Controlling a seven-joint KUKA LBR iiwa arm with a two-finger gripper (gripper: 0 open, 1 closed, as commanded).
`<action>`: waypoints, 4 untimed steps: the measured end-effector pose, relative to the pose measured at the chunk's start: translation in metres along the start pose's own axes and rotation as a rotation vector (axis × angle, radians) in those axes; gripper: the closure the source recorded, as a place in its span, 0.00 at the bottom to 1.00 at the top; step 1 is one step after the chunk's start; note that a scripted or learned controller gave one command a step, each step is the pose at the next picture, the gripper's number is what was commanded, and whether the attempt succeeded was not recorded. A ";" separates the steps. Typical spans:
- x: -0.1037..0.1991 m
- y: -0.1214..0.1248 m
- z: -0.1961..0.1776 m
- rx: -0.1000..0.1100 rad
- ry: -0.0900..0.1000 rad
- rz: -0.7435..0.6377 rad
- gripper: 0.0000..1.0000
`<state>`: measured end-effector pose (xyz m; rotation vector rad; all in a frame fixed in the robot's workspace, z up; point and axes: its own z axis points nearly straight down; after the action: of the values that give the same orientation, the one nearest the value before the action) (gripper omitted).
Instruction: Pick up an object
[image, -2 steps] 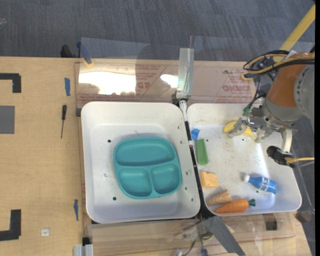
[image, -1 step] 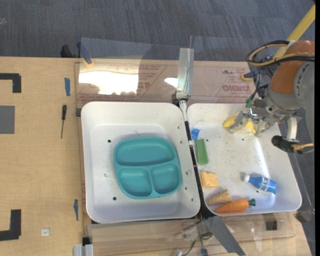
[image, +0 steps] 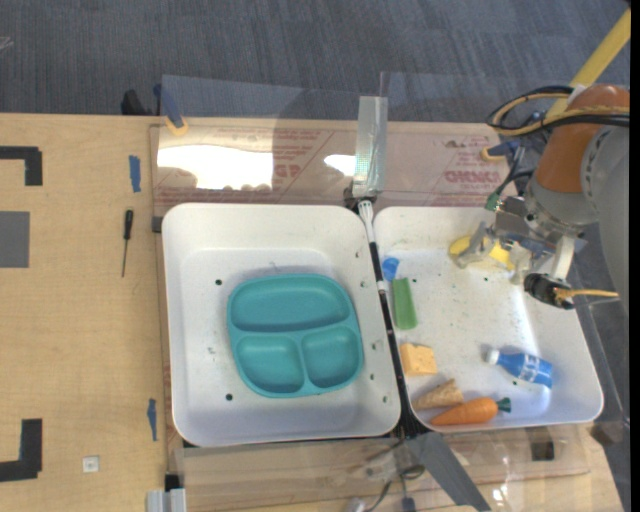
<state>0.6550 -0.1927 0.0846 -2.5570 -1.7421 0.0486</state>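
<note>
My gripper (image: 497, 240) hangs low over the far part of the right bin (image: 575, 345), under the orange-banded wrist. A yellow object (image: 468, 248) lies right at the gripper's left side, partly hidden by it; whether it is held is unclear. Further into the bin lie a green block (image: 404, 302), a small blue piece (image: 390, 267), a yellow-orange wedge (image: 418, 358), a tan bread-like piece (image: 437, 393), an orange carrot (image: 468, 411) and a blue and white bottle (image: 522, 367).
The left bin (image: 190, 300) holds a teal divided plate (image: 294, 333). A ridge (image: 385, 320) separates the two bins. A clear panel (image: 300, 160) stands behind them, with a metal post (image: 370, 140) at its middle. Cables loop near the arm (image: 520, 110).
</note>
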 end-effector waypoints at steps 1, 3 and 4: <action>0.000 0.000 0.000 -0.001 0.000 0.001 0.00; 0.002 0.015 -0.008 -0.054 0.005 -0.079 0.00; 0.002 0.016 -0.019 -0.066 0.001 -0.081 1.00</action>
<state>0.6722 -0.1968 0.1029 -2.5272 -1.8763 -0.0131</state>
